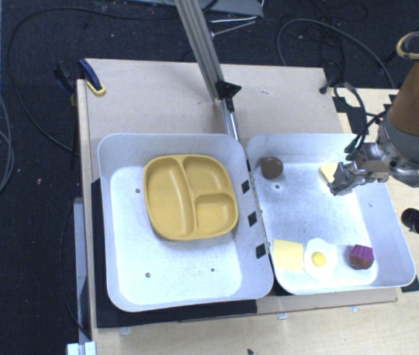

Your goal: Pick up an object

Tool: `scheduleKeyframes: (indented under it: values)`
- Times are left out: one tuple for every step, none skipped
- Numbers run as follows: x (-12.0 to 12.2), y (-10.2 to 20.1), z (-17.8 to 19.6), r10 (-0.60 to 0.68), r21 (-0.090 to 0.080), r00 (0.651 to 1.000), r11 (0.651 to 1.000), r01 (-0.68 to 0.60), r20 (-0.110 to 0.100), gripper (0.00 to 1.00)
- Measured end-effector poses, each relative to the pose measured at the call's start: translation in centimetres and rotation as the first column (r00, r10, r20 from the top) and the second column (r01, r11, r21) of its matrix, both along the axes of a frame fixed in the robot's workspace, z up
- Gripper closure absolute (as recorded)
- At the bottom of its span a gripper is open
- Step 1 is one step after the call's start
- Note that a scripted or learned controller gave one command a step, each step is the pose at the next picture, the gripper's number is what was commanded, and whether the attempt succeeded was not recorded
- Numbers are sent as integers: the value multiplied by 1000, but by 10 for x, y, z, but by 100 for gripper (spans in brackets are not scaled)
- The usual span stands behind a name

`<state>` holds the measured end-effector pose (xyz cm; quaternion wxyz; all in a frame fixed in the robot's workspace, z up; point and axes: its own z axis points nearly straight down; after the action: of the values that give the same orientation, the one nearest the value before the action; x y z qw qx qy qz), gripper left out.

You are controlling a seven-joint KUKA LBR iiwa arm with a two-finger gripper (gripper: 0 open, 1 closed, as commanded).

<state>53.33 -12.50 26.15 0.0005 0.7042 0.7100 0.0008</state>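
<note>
**Even, bright light; soft detail**

Light falls from overhead and spreads evenly, so the white bins (179, 287) look bright with mild glare. Shadows are short and faint. The dark floor (24, 198) stays dim. Focus is slightly soft overall, with grainy edges.

I'm looking at two matt white plastic bins (179, 287), faintly speckled. The yellow divided plate (191, 197) is showing smooth, slightly glossy plastic. The bench (157, 98) is reading as pale, matt wood. The slanted pole (198, 35) is gleaming like brushed metal.
</note>
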Motion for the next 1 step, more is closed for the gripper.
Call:
scheduleKeyframes:
  values:
    - [9,58,1,-1,0,1000,1000,1,-1,100]
